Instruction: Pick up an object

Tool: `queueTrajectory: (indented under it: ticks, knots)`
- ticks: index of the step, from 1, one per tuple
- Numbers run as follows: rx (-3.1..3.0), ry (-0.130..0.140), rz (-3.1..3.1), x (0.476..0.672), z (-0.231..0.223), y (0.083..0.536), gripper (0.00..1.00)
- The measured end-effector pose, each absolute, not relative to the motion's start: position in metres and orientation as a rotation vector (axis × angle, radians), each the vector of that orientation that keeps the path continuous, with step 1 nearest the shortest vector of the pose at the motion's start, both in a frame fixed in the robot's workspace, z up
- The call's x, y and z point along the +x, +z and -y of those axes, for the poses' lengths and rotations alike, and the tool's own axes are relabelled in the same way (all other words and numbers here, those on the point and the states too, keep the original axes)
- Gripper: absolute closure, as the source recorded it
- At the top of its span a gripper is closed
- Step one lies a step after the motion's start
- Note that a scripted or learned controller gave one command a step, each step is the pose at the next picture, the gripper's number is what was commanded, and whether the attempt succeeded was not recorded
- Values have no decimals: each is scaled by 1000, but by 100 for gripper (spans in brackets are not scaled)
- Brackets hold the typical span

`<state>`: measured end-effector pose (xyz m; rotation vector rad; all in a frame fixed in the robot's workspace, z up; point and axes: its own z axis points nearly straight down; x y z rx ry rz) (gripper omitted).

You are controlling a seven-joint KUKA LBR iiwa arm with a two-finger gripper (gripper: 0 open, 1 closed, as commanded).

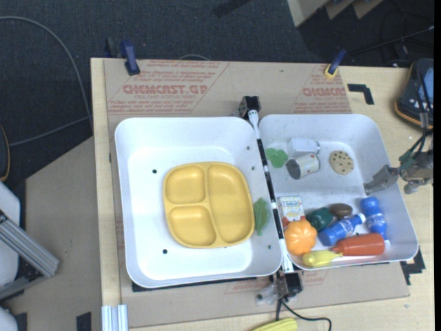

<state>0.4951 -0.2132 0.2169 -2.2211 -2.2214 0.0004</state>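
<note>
While the arm reaches in from the right, its gripper (pixel 386 178) sits at the right rim of the right bin (pixel 375 133), above the toys, with nothing visible between its fingers; I cannot tell whether the fingers are spread or closed.

Right bin contents, back part: a green leaf-shaped piece (pixel 277 158) near the divider, a small white item (pixel 303 145), a grey metal cup (pixel 304 165) lying on its side, and a round cookie (pixel 341 161).

Front part, clustered together: a small printed card or box (pixel 291 206), an orange pumpkin-like toy (pixel 300 236), a dark green piece (pixel 320 218), a brown piece (pixel 340 210), a blue bottle (pixel 342 229), a second blue item (pixel 373 212), a red-orange carrot-like toy (pixel 360 245) and a yellow piece (pixel 320 258) at the front edge.

Left bin (pixel 138 185): a yellow divided plate (pixel 207 204) with three compartments, lying near the middle. A green leafy piece (pixel 262 216) rests just beside the plate's right edge, near the divider.
</note>
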Motion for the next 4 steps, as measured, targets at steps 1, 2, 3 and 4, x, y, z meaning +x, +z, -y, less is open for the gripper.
queueTrajectory:
  ticks: [1,2,3,4]
  knots:
    - [-2219,-1,2223,560,167,150,0]
    - [-2217,0,2221,582,94,84,0]
    - [-2226,-1,2224,552,154,201,0]
    - [-2217,2,2220,587,91,100,0]
